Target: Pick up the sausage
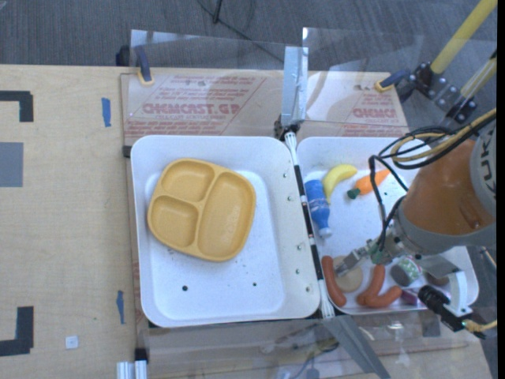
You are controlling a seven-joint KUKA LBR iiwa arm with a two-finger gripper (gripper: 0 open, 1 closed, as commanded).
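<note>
White plastic makes up both shallow bins on the pale wooden worktop (63, 212), seen from above at a slant. Lying in the left bin (158, 290) is a yellow divided plate (202, 208) (three compartments, nothing on it). The right bin (347, 152) holds the food items: a yellow banana (339, 176) and an orange carrot (369, 183) near the far wall, and a blue bottle (317, 205) beside the divider. Toward the near edge lie three reddish sausages: one (333, 281) along the divider, one (377, 276) standing roughly upright in the picture, and one (379, 297) curved just below it. A small tan round piece (350, 278) sits between the first two. The grey arm with its orange band (446, 200) reaches in from the right, its pincer (371, 253) low over the sausages; whether its fingers are spread or pressed together cannot be told from here.
</note>
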